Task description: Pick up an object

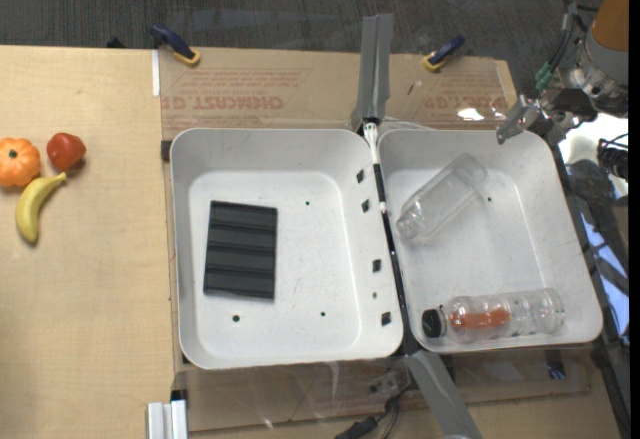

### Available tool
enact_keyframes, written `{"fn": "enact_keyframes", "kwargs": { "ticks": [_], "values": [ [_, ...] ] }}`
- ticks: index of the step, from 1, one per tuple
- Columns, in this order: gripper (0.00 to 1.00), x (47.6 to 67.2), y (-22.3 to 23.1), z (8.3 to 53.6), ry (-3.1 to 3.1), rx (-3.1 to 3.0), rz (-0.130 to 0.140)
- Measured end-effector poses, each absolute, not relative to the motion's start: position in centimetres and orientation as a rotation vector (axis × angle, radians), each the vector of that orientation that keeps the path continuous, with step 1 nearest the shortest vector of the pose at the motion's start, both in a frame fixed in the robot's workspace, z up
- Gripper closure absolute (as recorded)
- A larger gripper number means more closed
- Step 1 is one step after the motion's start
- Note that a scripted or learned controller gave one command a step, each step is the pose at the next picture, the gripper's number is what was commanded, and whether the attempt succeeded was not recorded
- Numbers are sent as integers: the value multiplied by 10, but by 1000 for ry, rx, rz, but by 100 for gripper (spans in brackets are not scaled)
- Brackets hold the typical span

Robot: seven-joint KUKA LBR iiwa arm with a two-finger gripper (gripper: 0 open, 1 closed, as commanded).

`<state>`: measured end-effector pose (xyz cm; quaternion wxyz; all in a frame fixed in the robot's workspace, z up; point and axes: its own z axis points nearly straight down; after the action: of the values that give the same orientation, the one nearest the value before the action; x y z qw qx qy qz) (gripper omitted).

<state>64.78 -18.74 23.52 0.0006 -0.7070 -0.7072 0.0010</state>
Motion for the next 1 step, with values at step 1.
{"fn": "enact_keyframes", "kwargs": {
  "ticks": [1],
  "values": [
    [0, 565, -172, 139, -2019, -2404, 5]
  ]
}}
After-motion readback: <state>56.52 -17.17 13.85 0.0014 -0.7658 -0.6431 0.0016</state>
